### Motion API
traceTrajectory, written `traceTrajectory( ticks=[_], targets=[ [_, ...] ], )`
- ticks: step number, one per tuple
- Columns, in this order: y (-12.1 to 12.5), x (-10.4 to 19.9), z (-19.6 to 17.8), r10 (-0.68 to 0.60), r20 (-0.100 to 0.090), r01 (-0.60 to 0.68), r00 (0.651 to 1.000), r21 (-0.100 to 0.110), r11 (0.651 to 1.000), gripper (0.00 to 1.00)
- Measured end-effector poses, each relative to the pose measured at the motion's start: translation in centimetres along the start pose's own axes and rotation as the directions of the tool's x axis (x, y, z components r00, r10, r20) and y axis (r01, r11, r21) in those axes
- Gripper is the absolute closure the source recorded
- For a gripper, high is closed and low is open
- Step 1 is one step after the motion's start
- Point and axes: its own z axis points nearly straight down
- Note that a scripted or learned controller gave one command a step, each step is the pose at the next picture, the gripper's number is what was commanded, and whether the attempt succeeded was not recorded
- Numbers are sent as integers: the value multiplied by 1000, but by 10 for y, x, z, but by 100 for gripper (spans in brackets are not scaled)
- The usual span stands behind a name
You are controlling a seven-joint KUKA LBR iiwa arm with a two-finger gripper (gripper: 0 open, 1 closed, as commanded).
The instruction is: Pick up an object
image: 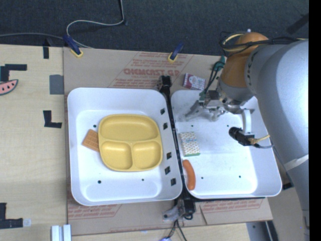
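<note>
a: where is the gripper [200, 108]?
b: above the sponge [189, 143] in the right bin [261, 179], its grip unclear.
a: nearby?
b: a sausage [189, 173] below the sponge, a yellow tray [131, 141] left.

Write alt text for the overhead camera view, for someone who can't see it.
A grey robot arm with an orange band reaches from the right, its gripper over the right white bin, which holds a patterned sponge and a toy hot dog. The left bin holds a yellow divided plate.
</note>
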Motion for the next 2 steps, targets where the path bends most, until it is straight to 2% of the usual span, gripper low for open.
traceTrajectory(
  ticks=[1,2],
  targets=[
    [0,0,-9,-1,2,1,1000,1,1000,100],
    [0,0,-9,-1,2,1,1000,1,1000,0]
  ],
)
